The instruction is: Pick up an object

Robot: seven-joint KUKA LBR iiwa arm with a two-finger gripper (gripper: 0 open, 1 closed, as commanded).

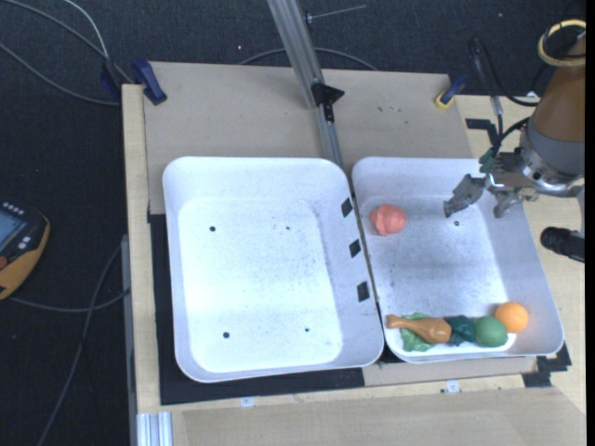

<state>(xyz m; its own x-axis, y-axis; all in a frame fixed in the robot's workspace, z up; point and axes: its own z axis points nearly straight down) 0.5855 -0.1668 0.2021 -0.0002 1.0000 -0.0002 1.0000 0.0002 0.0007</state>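
Note:
In the right bin [437,277] a pink-red lumpy ball [389,218] lies near the upper left corner. Along the bin's front edge lie a brown drumstick-shaped toy [418,324], a dark green and teal piece [457,331], a green ball [491,332] and an orange ball [511,317]. My gripper [483,199] hangs over the bin's upper right part, fingers spread apart with nothing between them. It is well to the right of the pink ball and far above the front row of toys.
The left bin [256,268] sits beside the right one, joined by black clips [354,247] along the divide. A metal rail [297,45] slants up from the bins' back edge. Blue clamps [149,82] hold the bench's board at the back corners.

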